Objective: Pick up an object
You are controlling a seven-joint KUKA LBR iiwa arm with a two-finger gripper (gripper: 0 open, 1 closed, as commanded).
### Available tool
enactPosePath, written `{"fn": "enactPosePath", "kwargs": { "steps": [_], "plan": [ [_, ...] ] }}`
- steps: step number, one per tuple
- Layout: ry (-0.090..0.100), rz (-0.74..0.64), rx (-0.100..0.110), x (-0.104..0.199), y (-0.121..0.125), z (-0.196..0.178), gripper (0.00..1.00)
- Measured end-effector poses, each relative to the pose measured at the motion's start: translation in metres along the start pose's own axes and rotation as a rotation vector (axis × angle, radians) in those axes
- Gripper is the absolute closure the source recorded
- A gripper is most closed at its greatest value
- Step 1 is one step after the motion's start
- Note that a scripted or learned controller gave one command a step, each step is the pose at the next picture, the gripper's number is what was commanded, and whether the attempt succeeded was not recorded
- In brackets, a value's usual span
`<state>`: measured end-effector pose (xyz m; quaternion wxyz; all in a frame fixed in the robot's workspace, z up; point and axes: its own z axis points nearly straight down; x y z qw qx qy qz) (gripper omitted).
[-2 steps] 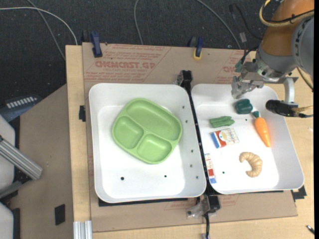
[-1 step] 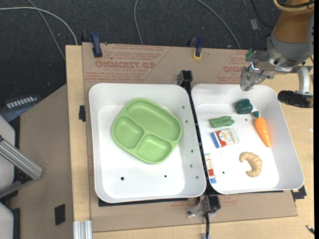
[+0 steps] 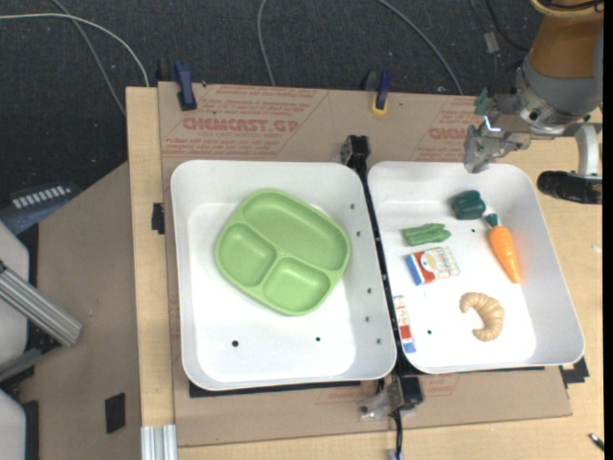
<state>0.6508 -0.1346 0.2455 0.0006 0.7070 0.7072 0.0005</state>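
Tan plastic croissant [image 3: 484, 314] lies low in the right white bin [image 3: 546, 209].
Orange toy carrot [image 3: 504, 253], dark-green lump [image 3: 467, 203], green pod [image 3: 425, 234], 1 card [image 3: 432, 264] share it; left white bin [image 3: 192, 257] holds 1 green divided plate [image 3: 283, 251]. Grey gripper [image 3: 482, 151] hovers at the far rim, fingers perhaps parted, unclear.

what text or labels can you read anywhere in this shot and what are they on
"CHEMCAST GP", red print on the brown board behind the left bin; the small lines around it are too blurred to read.
The same kind of red print on the board behind the right bin, partly covered, unreadable.
Small red, white and blue packet: print too small to read.
Strip at the right bin's left edge: markings too small to read.
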Motion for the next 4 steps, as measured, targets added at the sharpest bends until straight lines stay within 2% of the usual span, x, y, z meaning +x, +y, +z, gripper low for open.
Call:
{"fn": "enactPosePath", "kwargs": {
  "steps": [1, 2, 3, 4],
  "plan": [
    [0.002, -0.005, 0.001, 0.060, -0.007, 0.009, 1.00],
    [0.002, -0.005, 0.001, 0.116, -0.011, 0.001, 1.00],
    [0.001, -0.004, 0.003, 0.165, -0.012, 0.014, 1.00],
    [0.002, -0.005, 0.001, 0.220, -0.024, 0.010, 1.00]
  ]
}}
